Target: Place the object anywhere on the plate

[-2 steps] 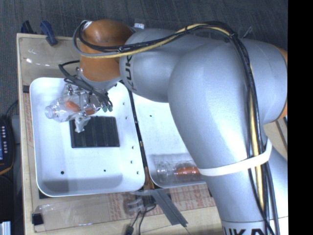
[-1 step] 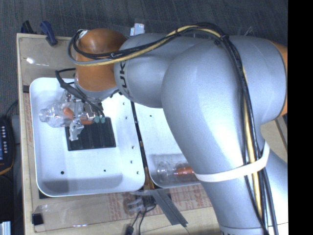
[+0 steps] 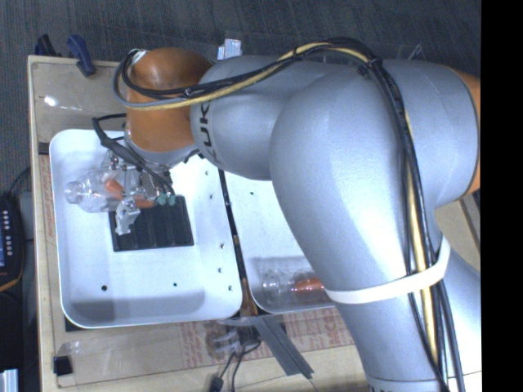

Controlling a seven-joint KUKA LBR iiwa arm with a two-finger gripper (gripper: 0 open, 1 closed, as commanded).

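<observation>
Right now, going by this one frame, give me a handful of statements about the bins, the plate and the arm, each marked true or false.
1. The gripper is over the left bin. True.
2. The dark plate lies in the right bin. False: it lies in the left bin.
3. A clear plastic bottle lies in the right bin. True.
4. The plate is round and white. False: it is dark and rectangular.
5. A blue clamp sits at the bench's upper left corner. True.
</observation>
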